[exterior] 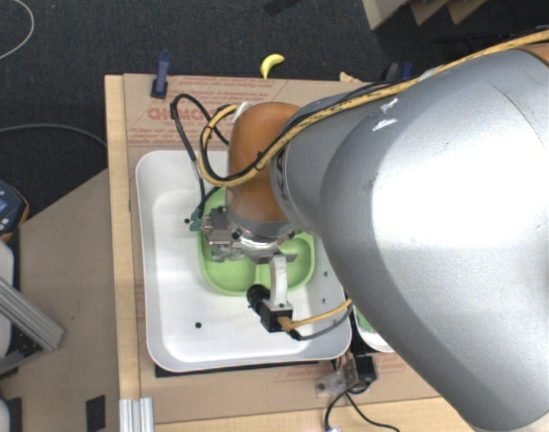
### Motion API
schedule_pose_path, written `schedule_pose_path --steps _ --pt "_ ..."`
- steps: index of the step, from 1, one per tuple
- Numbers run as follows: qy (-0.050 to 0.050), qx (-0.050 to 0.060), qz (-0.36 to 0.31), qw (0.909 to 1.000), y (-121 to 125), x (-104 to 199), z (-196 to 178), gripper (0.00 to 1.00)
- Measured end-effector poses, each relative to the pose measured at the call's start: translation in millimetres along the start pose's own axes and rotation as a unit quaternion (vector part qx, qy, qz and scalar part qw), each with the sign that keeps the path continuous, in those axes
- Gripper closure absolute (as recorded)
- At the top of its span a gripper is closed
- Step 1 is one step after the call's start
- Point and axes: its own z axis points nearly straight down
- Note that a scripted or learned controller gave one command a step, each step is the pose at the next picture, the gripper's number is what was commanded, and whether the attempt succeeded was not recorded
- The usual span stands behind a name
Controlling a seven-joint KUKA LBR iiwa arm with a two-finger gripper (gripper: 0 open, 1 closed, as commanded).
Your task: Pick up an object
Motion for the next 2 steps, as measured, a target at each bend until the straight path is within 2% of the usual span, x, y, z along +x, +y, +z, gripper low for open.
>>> schedule_pose_path --steps 1,2 --pt "-0.002 0.003 -0.002 1.0000 -73 21 -76 1.00" --pt "-0.001 0.002 0.001 1.0000 -21 0 3 1.00"
